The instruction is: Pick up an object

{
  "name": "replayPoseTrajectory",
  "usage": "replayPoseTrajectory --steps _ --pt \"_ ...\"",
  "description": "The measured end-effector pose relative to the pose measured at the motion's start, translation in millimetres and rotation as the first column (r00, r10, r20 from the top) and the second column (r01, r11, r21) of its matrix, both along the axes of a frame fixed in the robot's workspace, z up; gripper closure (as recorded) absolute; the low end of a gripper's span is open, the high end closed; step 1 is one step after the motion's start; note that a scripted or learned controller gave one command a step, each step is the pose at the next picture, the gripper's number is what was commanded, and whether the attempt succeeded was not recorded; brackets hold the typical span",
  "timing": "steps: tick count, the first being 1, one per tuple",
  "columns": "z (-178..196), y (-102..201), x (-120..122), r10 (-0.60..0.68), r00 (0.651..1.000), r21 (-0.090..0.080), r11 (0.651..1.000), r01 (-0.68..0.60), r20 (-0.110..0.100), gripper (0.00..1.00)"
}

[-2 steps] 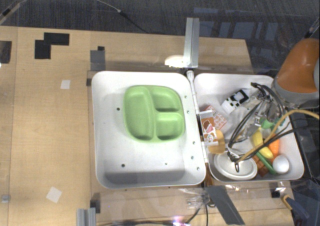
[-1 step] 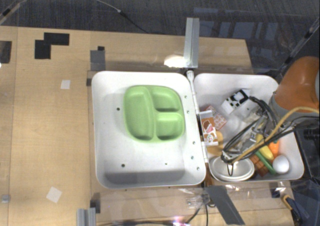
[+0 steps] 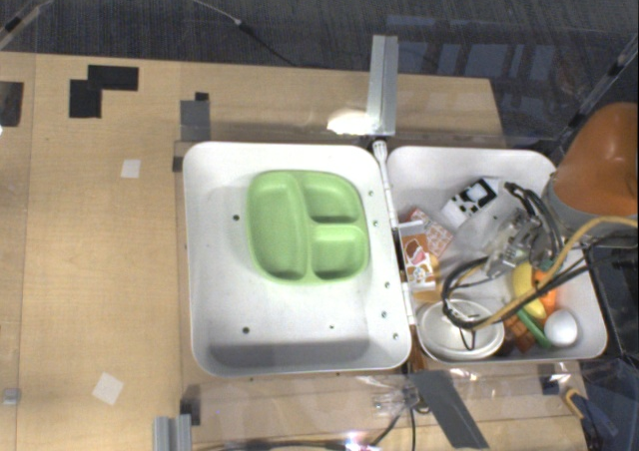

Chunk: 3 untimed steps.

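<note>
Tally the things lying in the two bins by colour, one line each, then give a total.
Green: 1, the divided tray in the left bin.
White: 2, a round bowl and an egg-shaped ball.
Yellow: 1, a banana-like piece.
Printed packets: 2, red-and-white and black-and-white.
Total: 6 that I can tell apart; the gripper and cables hide more.

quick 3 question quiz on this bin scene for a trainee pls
1. True or false: the green tray lies in the left bin.
2. Which bin is the gripper over? A left, B right.
3. Fill in: the round white bowl sits at the right bin's ____ left corner.

Key: 1 true. 2 B. 3 near.
</note>
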State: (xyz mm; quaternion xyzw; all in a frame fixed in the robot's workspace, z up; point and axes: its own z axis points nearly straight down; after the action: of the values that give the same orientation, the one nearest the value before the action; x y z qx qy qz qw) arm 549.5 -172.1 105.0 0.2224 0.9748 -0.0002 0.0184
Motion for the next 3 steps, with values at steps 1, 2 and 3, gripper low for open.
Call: replayPoseTrajectory --steps 1,2,3 --pt "117 45 31 0.041 0.999 0.004 0.999 -0.041 -0.016 1.0" --pt "48 -31 40 0.228 0.973 0.003 0.974 -0.228 -0.026 1.0" --pt "110 -34 30 0.705 0.709 -0.002 0.709 -0.705 -0.028 1.0"
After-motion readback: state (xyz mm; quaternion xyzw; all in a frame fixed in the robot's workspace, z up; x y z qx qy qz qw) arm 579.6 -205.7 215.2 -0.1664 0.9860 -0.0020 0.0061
